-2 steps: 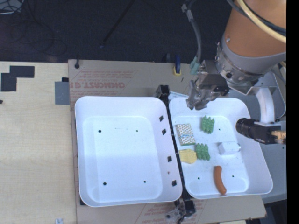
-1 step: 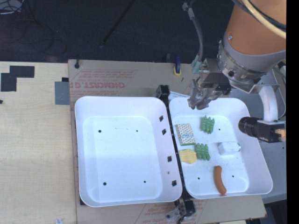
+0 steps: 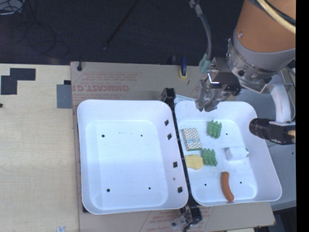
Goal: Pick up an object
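While six small items are lying in the right bin [image 3: 263, 187], none is sitting between the gripper [image 3: 208, 104] fingers. A patterned box [image 3: 191, 138] is resting beside a bumpy green piece [image 3: 214, 128]; below them a ridged yellow piece [image 3: 194, 162] is touching another knobbly green piece [image 3: 209, 156]. A white block [image 3: 236, 153] is lying right of those, and a smooth orange sausage shape [image 3: 227, 186] is lying nearest the front. The gripper is hovering over the bin's far rim; whether it is parted or closed cannot be told. The left bin [image 3: 91, 129] is showing smooth white plastic.
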Available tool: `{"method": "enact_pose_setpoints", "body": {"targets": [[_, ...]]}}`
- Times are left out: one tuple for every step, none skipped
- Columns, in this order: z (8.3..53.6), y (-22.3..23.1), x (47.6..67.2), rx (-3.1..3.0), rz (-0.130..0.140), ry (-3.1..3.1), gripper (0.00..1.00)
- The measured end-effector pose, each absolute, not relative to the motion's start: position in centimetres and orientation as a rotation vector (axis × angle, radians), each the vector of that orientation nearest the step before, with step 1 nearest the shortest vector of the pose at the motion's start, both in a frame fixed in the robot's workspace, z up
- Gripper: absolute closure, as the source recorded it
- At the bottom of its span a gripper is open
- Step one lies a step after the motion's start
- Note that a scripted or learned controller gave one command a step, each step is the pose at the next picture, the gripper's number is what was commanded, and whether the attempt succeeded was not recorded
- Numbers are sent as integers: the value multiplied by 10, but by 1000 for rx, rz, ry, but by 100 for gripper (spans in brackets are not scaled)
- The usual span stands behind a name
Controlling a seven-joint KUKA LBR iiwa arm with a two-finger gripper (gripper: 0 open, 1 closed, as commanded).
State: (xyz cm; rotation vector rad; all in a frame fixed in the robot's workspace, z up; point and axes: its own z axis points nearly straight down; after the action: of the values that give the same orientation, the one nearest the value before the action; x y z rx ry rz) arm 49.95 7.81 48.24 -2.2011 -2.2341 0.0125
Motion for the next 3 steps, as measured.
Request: {"method": "enact_pose_setpoints", "body": {"targets": [[491, 79, 500, -2191, 17, -2240, 100], [501, 79, 500, -2181, 21, -2247, 100], [510, 80, 500, -2171, 25, -2254, 100]]}}
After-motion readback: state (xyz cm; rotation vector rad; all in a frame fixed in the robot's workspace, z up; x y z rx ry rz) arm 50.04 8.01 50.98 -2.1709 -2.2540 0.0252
